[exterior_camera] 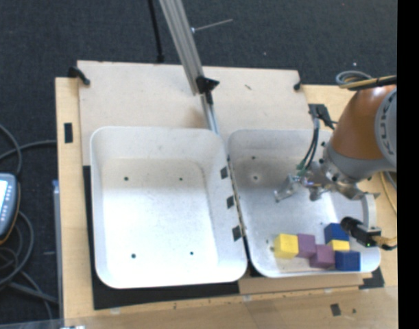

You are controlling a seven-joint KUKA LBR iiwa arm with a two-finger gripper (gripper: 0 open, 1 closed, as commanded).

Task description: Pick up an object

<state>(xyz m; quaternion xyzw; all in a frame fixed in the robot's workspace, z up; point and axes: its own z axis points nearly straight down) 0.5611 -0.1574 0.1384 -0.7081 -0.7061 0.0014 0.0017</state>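
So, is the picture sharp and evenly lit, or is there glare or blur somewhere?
Camera view: light is soft and even, with only faint shadows beside the blocks; the white bins look bright but keep their speckles, so no strong glare; the end effector is small and slightly blurred; the whole image is a bit soft.

The floor (72, 19) was covered with a dark grey carpet of rough texture. On it stood the table (68, 204), made of light wooden board, with a second paler board (140, 98) lying on top of it toward the far side. Small black clips (81, 76) held the corners of this paler board. A slanted aluminium rail (182, 36) rose from the middle of the table toward the top edge. Black cables (17, 149) lay on the carpet at the left, near a handheld control panel (0, 208) with a lit screen. The light was even and soft, without strong shadows.
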